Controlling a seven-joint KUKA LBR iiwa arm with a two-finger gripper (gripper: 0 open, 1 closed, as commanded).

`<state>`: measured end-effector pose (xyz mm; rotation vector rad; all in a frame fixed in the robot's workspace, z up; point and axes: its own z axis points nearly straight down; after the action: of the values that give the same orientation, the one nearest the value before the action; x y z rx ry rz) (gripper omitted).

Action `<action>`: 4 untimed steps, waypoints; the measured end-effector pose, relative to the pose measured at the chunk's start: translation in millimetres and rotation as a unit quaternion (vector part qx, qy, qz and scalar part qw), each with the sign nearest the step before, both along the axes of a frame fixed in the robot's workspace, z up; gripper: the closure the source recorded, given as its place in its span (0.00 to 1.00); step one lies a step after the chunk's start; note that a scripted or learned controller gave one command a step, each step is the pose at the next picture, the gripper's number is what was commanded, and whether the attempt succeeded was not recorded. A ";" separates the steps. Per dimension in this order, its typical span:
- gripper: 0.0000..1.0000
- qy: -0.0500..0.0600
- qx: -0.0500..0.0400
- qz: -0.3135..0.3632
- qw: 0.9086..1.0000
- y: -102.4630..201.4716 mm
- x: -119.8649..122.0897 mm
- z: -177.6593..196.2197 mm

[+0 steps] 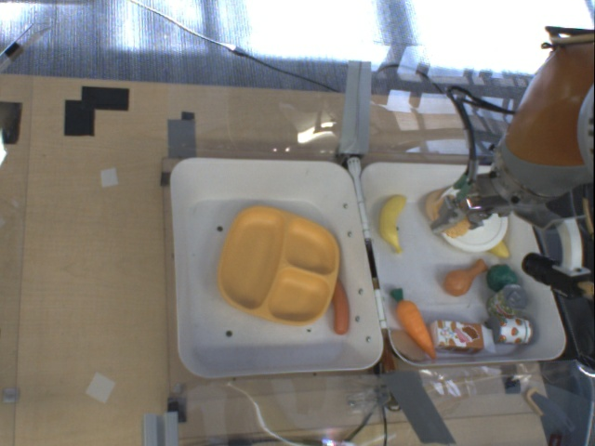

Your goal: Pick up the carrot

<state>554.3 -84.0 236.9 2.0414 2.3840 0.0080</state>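
The carrot point(415, 327) is orange with a small green top. It lies in the right bin point(555, 342) near the front left corner, tip pointing to the front. The gripper point(462, 210) hangs over the back of the right bin, above a white round item with orange on it point(476, 233). It is well behind the carrot and to its right, apart from it. The arm's orange band point(556, 110) fills the upper right.
In the right bin lie a banana point(392, 221), a brown drumstick point(463, 278), a green item point(503, 277), small cans point(510, 316) and a carton point(459, 336) just right of the carrot. The left bin point(186, 277) holds a yellow divided plate point(244, 249) and a reddish sausage point(341, 308).
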 end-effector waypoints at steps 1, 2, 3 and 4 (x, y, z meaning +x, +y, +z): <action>0.00 0.000 -0.001 -0.003 1.000 -3.4 -0.5 -0.4; 0.00 0.003 -0.001 0.016 1.000 -5.1 -42.4 -121.3; 0.00 -0.003 -0.001 -0.019 1.000 -6.7 -21.7 -148.0; 0.00 -0.005 -0.001 -0.027 1.000 -6.1 -63.1 -147.5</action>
<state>491.3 -90.1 89.5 2.0993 2.3215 0.0147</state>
